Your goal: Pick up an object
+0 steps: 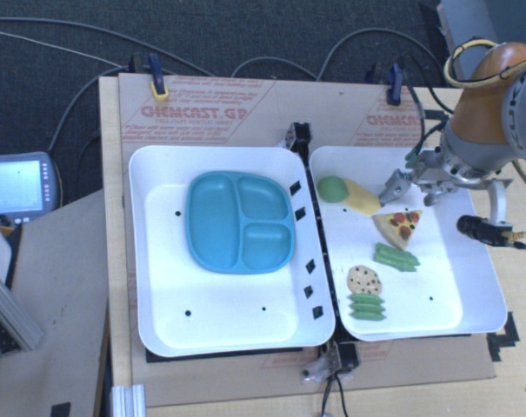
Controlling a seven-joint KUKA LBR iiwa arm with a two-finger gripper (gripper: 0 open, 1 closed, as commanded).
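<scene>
In the right bin (471,285) lie a green round fruit (332,188), a yellow fruit (362,200) touching it, a pizza slice (399,226), a green bean pod (396,258), a cookie (363,279) and a green pea pod (366,307). My gripper (412,194) hangs over the back of this bin, just above and behind the pizza slice and to the right of the yellow fruit. Its fingers (391,189) are spread apart and open, with nothing between them.
The left bin (158,302) holds a blue divided plate (241,222). A black divider strip (308,233) runs between the two bins. A blue clamp (158,81) and another clamp (393,81) stand at the board's back edge.
</scene>
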